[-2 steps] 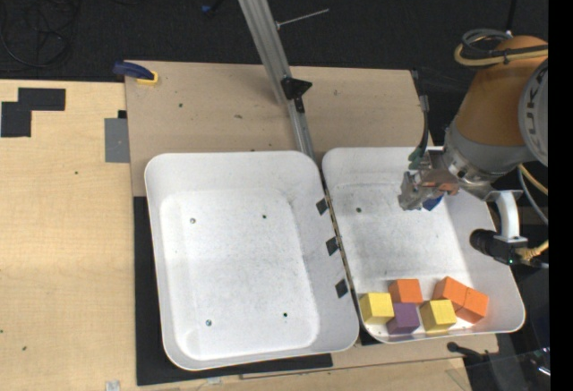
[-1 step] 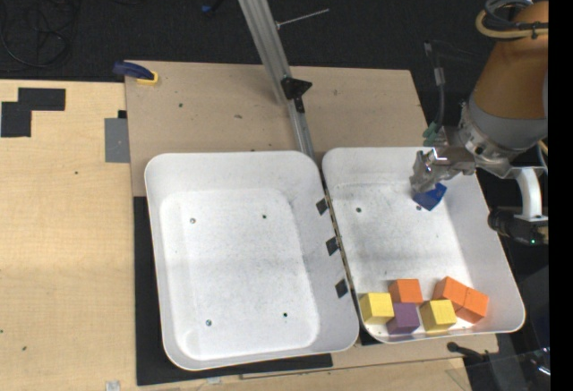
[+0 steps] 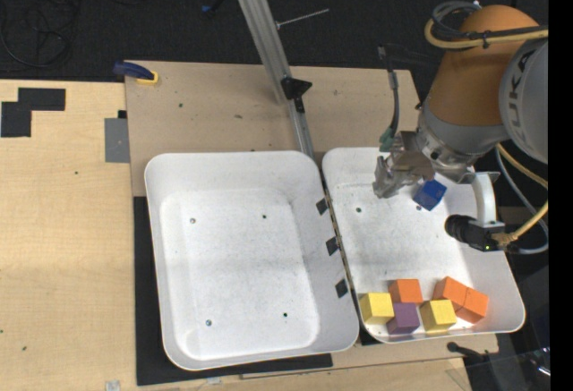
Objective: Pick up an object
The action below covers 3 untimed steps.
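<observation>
My gripper (image 3: 391,178) hangs over the back part of the right bin (image 3: 363,228), pointing down and to the left. A blue block (image 3: 431,194) sits just to its right, partly under the wrist; I cannot tell whether it touches the gripper. Along the bin's front edge lies a cluster of blocks: a yellow block (image 3: 377,305), an orange block (image 3: 406,290), a purple block (image 3: 406,318), a second yellow block (image 3: 439,315) and a larger orange block (image 3: 464,299).
The left bin (image 3: 179,201) lies beside the right one, with black clips (image 3: 332,245) along the shared edge. A slanted metal rail (image 3: 265,31) rises behind the bins. A black cable fitting (image 3: 467,231) sticks out near the right bin's right rim.
</observation>
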Each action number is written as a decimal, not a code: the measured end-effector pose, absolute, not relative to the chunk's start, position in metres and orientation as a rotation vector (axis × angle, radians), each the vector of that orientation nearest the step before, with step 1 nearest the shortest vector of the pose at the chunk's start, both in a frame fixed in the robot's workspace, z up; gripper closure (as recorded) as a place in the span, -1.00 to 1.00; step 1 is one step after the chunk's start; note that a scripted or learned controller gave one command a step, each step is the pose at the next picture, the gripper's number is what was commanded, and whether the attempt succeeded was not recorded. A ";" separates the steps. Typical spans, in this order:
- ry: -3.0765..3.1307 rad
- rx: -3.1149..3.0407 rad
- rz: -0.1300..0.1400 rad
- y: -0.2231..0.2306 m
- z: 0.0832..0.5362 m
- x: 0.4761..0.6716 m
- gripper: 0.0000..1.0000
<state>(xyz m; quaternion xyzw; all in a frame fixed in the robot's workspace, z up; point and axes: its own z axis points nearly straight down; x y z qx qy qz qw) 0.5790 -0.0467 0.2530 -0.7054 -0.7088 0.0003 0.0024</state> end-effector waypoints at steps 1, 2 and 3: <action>-2.223 -2.213 0.003 -0.002 0.254 0.579 1.00; -2.224 -2.215 0.001 0.049 0.256 0.585 1.00; -2.223 -2.213 0.004 0.096 0.252 0.579 1.00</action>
